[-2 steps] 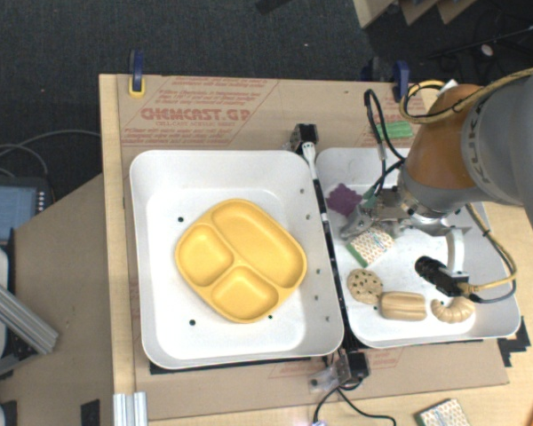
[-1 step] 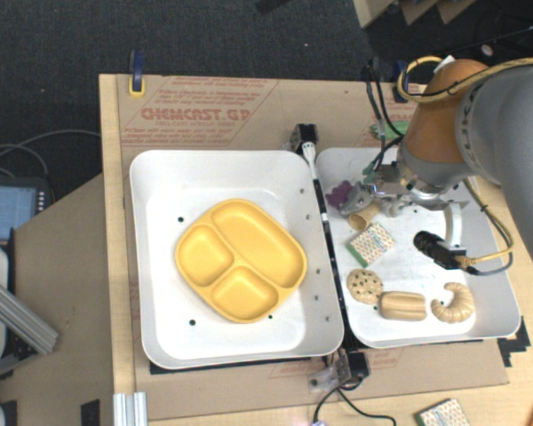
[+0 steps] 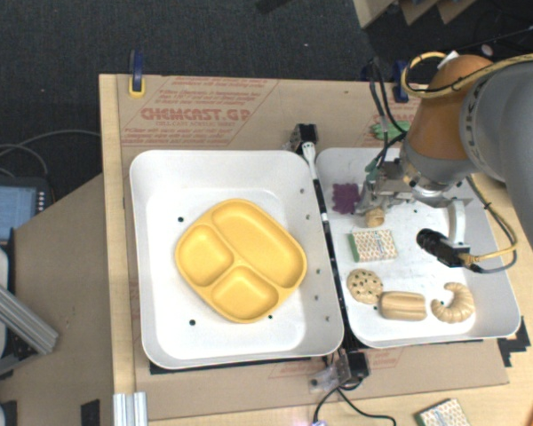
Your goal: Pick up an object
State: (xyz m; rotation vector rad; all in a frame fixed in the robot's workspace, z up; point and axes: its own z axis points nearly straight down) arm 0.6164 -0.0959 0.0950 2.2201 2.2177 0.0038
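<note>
You have the table [image 3: 213,114] under everything, with its printed brown sheet running out past the claw [image 3: 373,204] on every side. The left bin [image 3: 160,176] sits well to the view's left of the claw, across the two rims that meet in the middle. The right bin [image 3: 493,313] is the one the claw hangs over, above its upper left part. The grey arm [image 3: 506,114] comes in from the view's right, and its orange band sits just up and to the right of the claw.

The yellow plate [image 3: 240,260], split into three hollows, lies in the left bin, well apart from the claw and lower in the view.

Your pickable things all lie in the right bin. The bun [image 3: 401,305] lies well below the claw, near the bin's lower edge. The croissant [image 3: 453,303] lies just to the right of the bun, below and to the right of the claw. The patterned cracker [image 3: 373,245] lies directly below the claw and close to it. The cookie [image 3: 364,284] lies below the cracker, touching the bun's left end. The purple piece [image 3: 344,197] lies just to the left of the claw, near the bin's wall.

You cannot tell from this view whether the claw is spread or pressed together.
</note>
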